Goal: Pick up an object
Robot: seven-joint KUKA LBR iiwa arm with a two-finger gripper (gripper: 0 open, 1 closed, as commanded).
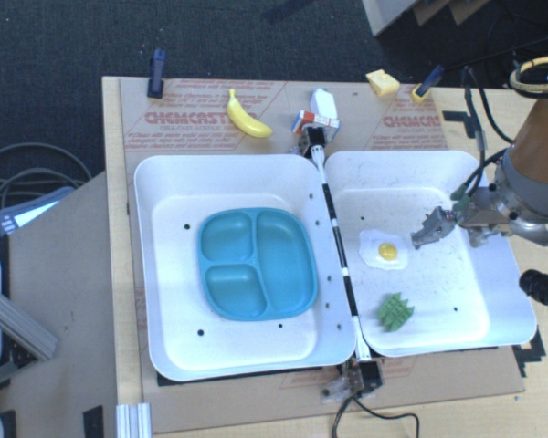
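The gripper (431, 228) hung over the right bin (411, 167), just right of the fried egg (384, 253); how far it was open could not be told, and nothing showed in its hold. The step looked like the approach. The next move likely called for a short shift left and down onto the egg. The broccoli piece (395, 311) lay nearer the front wall. Open floor surrounded the egg, though the divider between the bins ran close on its left.
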